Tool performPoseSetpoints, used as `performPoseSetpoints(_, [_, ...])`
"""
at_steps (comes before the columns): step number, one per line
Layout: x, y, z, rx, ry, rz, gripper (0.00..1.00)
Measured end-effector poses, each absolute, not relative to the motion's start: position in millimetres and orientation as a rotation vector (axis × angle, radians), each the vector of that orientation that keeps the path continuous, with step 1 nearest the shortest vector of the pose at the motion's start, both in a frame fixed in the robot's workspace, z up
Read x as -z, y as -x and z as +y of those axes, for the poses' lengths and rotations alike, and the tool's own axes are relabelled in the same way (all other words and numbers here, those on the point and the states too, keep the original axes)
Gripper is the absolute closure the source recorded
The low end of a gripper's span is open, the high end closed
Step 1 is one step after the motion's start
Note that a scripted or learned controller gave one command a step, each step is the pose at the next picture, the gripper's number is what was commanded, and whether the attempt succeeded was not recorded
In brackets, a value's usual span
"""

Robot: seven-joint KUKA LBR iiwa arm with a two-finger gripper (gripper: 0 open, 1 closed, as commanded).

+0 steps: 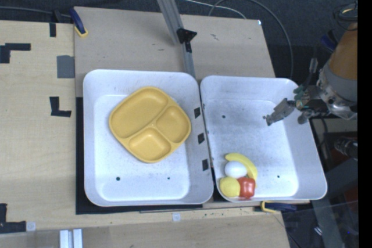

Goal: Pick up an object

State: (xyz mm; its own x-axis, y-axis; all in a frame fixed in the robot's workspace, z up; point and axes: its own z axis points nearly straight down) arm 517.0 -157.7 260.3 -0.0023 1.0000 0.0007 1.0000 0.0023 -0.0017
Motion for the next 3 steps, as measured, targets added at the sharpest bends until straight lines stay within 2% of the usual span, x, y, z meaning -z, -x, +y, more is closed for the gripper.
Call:
performPoseSetpoints(1, [-260, -516.9, -158, -0.001, 2.218, -2.223, 0.00])
performPoseSetpoints(2, [-216, -511.0, -156, -0.006, 2.217, -2.219, 0.00])
performPoseSetpoints(3, [-171, -513.8, -155, -0.007, 2.216, -2.220, 0.00])
